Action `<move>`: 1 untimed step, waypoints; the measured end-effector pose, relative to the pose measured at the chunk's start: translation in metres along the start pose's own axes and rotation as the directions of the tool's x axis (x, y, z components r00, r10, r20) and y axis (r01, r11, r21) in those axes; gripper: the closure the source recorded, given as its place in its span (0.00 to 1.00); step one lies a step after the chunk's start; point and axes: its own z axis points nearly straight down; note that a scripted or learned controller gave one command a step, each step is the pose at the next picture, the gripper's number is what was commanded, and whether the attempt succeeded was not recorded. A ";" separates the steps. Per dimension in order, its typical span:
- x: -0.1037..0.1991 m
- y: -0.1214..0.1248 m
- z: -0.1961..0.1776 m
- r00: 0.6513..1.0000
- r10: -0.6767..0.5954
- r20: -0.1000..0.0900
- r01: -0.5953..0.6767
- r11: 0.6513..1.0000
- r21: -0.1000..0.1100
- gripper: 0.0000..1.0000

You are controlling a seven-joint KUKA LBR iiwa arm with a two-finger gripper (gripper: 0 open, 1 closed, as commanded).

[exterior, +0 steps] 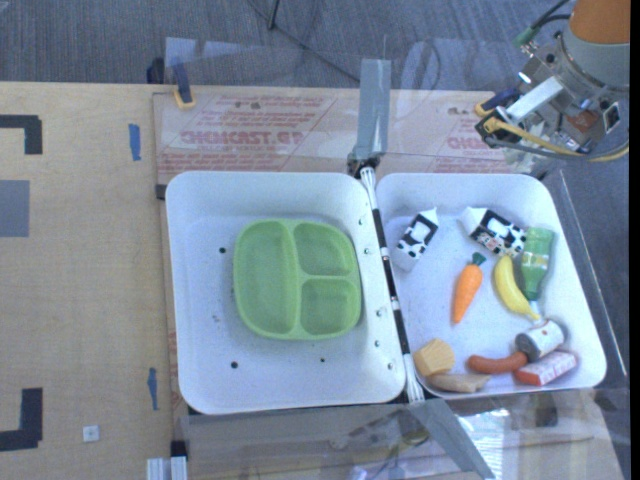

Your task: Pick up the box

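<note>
The arm (600, 28) enters at the upper right corner of the frame, and its gripper (562, 110) hangs above the worktop (80, 268) just beyond the far rim of the right bin (450, 184), apart from everything inside it. Whether the gripper is open or closed I cannot tell from this angle, and nothing can be seen held in it. The red and white box (548, 368) lies flat in the lower right corner of the right bin, close against the near wall, just below a short grey and black can (540, 339) lying on its side. A reddish sausage (494, 362) lies to the left of the box, with an orange wedge (434, 356) and a tan piece (458, 381) further left along the near edge. Higher in the same bin are a carrot (466, 288), a banana (512, 288), a green packet (537, 258) and two black-and-white cartons, one near the left wall (417, 236) and one toward the upper right (497, 233). The left bin (190, 268) holds a green divided plate (298, 278), lying flat near its middle.
</note>
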 end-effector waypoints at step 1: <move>0.002 -0.002 -0.010 1.000 -0.006 0.001 0.006 1.000 0.000 1.00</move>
